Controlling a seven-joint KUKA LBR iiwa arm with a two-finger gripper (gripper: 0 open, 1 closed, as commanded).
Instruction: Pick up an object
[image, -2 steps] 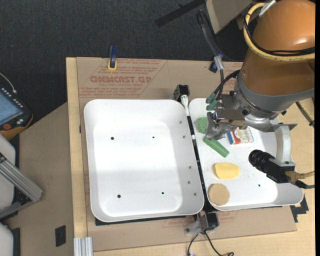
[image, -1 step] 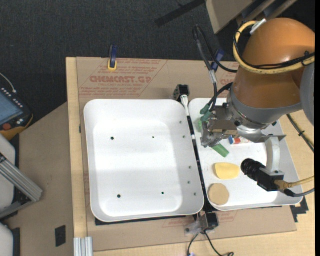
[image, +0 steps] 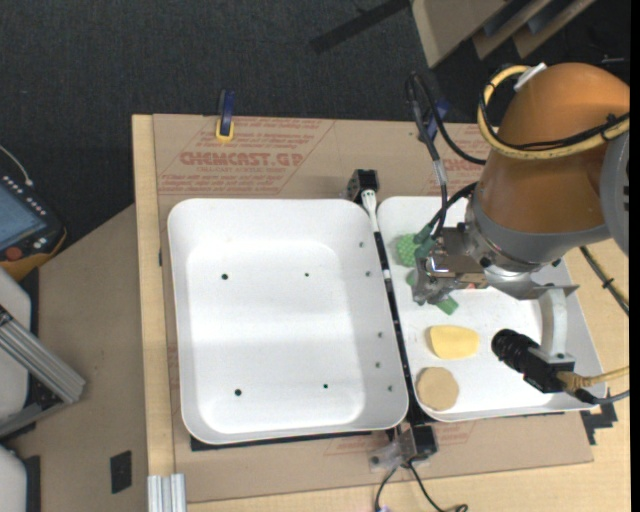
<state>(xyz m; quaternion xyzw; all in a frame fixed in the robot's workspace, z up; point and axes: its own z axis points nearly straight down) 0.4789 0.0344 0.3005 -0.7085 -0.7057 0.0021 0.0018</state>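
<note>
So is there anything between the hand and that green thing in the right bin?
Nothing visible stands between them. The hand is right over the green object in the right bin, partly covering it. The yellow piece and the tan disc lie nearer the camera, apart from it.

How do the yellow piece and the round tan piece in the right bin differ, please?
The yellow piece is brighter and oblong; the round tan piece is duller and disc-like. The yellow one lies farther from the bin's near rim, the tan one right by it. Both lie flat in the right bin, untouched.
</note>
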